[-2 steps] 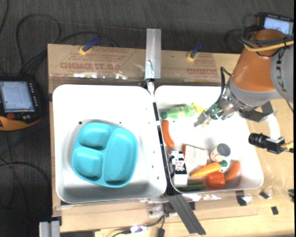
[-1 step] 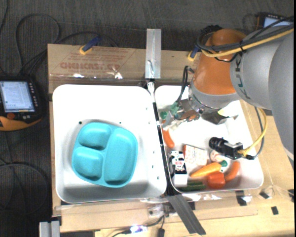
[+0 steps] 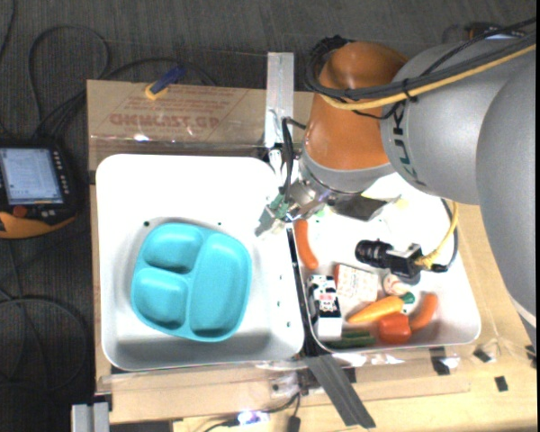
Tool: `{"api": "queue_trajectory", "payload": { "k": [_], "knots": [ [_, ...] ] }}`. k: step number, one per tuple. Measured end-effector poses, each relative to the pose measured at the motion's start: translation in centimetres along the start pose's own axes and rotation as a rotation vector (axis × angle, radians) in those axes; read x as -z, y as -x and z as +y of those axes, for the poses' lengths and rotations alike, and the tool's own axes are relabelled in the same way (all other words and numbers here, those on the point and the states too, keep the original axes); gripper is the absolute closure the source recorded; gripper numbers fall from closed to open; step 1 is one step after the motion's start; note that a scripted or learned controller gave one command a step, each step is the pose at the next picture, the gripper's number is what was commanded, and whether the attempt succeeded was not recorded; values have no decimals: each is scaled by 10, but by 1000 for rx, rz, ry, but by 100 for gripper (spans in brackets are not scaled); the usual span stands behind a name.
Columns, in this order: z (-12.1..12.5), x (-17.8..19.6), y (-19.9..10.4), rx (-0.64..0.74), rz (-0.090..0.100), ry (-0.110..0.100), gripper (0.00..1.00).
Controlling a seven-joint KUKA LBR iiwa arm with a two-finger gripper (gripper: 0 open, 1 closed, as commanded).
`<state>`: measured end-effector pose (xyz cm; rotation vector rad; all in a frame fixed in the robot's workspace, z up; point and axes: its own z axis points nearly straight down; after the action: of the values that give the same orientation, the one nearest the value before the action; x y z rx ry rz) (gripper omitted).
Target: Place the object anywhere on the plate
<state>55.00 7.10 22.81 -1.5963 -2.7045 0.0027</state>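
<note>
Desk carries 2 shallow white bins side by side. Left bin [image 3: 117, 183] holds the plate [image 3: 191, 280], a turquoise tray with 3 compartments, lying flat toward the bin's lower half with bare white floor round it. Its broad open face makes an easy target; any compartment would count.

Right bin [image 3: 459, 327] is the stock side. Clustered along its lower part: an orange carrot-like piece [image 3: 375, 310], a red piece [image 3: 394, 328] just below it, a dark green piece [image 3: 349, 340] along the front wall, a small black-and-white item [image 3: 324, 297] near the divider, and a pale card or packet [image 3: 358, 283]. A thin orange strip [image 3: 305, 246] lies close to the wall shared by the bins. A black cylindrical part [image 3: 384, 253] sits above the cluster; whether it is loose or part of the rig is unclear.

Arm comes in from the right, orange band over the upper part of the right bin. The tool [image 3: 279, 212] hangs near the dividing wall, just over the left bin's right edge, well apart from the plate. Something small and greenish shows at the tip, too small to name; cannot tell if it is a carried object or part of the tool, nor whether the tool is wide or narrow.

Judgement: the position suits a crossing from stock bin toward the plate. If the object is truly carried, the remaining move is leftward and down.
</note>
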Motion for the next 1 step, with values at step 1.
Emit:
{"api": "queue_trajectory", "payload": {
  "k": [1],
  "knots": [
    [-65, -46, -16, 129, 3, -2, 100]
  ]
}}
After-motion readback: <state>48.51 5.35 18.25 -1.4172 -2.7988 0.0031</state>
